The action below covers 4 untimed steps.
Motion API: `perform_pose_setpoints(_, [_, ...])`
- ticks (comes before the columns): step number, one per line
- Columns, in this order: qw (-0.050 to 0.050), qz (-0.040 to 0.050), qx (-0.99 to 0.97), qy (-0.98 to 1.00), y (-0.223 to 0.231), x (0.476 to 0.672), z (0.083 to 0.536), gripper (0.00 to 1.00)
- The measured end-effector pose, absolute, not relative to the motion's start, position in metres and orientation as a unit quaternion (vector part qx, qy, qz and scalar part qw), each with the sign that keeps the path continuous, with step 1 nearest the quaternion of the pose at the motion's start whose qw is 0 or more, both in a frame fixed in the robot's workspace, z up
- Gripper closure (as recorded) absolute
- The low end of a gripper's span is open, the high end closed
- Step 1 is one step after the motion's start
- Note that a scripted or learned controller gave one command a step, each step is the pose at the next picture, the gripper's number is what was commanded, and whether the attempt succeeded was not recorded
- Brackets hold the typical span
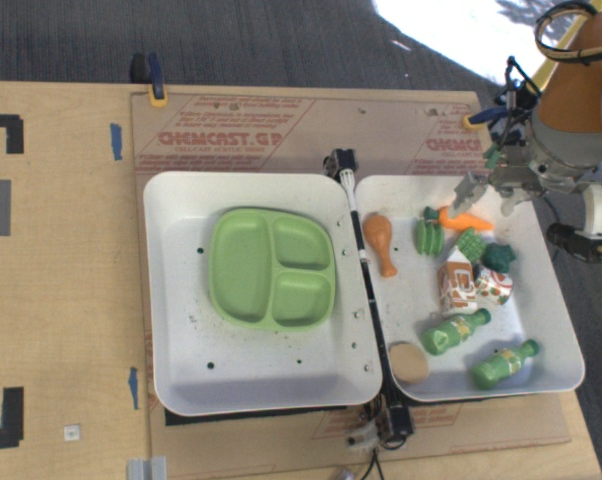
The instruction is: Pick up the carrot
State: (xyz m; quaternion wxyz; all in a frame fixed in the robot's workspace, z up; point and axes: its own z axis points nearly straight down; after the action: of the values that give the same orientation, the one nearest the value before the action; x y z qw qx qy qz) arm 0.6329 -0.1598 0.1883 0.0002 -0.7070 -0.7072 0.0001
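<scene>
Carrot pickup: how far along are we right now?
Done: the arm has reached the right bin, and the gripper sits just above the carrot. In hand: nothing visibly; the carrot lies in the bin beside the green pepper. Left: close on the carrot and lift it.

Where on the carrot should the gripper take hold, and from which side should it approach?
Probably across the carrot's orange middle, coming from above: it lies flat, roughly left to right, and green toys crowd its left end and near side. The gripper hangs just above.
</scene>
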Motion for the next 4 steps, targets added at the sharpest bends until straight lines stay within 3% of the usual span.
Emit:
perform_pose_setpoints(1, [0.000, -0.0003, -0.683, -0.730, -0.195, 0.650, 0.096, 0.00])
perform_pose_setpoints(2, [0.026, 0.0108, -0.771, -0.636, -0.201, 0.656, 0.088, 0.00])
perform_pose_setpoints(3, [0.025, 0.0109, -0.771, -0.636, -0.201, 0.657, 0.099, 1.00])
perform_pose_setpoints(4, [0.025, 0.0109, -0.771, -0.636, -0.201, 0.657, 0.099, 0.00])
